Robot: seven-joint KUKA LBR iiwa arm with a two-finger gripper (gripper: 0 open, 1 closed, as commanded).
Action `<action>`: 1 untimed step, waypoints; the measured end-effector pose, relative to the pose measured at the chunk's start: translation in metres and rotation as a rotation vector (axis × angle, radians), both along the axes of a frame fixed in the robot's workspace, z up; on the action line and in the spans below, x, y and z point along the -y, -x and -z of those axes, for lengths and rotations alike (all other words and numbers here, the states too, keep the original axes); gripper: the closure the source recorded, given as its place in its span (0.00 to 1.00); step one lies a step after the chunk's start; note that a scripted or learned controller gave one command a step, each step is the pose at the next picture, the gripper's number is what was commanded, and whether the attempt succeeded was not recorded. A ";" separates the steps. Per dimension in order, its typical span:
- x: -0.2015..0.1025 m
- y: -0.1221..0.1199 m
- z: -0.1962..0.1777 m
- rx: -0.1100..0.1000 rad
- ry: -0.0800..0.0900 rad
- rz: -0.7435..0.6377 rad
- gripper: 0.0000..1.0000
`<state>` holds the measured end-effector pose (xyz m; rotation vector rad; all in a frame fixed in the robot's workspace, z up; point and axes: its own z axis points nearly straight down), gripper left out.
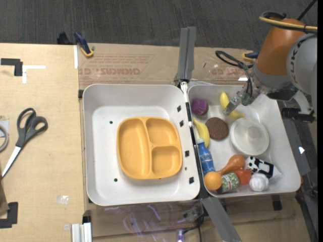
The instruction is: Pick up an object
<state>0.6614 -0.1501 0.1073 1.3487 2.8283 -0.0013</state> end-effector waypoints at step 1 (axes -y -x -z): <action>-0.072 0.020 -0.127 -0.003 -0.003 -0.022 1.00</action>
